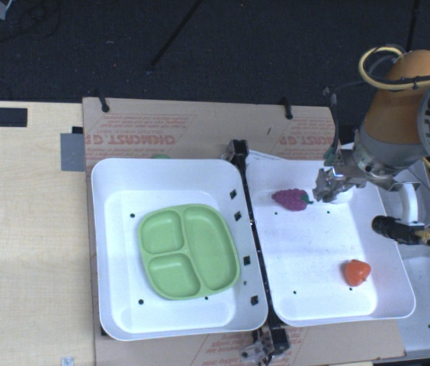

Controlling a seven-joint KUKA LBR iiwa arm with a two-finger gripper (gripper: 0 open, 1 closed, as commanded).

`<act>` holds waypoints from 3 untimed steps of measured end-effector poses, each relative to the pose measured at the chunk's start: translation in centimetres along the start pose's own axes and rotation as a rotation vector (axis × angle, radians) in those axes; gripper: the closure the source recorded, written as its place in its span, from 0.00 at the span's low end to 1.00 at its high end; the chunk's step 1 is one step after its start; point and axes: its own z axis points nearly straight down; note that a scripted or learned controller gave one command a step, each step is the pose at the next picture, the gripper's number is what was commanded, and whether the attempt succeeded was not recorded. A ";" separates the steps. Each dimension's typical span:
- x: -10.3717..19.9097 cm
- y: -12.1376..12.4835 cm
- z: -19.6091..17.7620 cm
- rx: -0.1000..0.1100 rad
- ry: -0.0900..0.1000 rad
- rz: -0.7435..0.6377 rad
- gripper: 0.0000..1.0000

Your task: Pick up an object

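Note:
A purple grape-like toy (290,199) lies near the back of the right bin (329,311). An orange-red object (357,272) rests toward that bin's front right. My gripper (326,186) hangs just to the right of the purple toy, close to it, near the bin's back wall. Nothing can be seen between its fingers.
The left bin (120,303) holds a green divided plate (187,250) with three compartments. A black divider (247,235) runs between the two bins. A black handle-like part (396,229) juts over the right bin's right rim. Brown cardboard lies under the bins.

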 end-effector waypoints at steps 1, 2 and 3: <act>0.2 -0.6 -6.0 -0.002 0.000 -0.001 1.00; 5.3 -1.9 -4.5 0.007 0.003 -0.003 1.00; 9.9 -2.7 -3.0 0.007 0.002 -0.003 1.00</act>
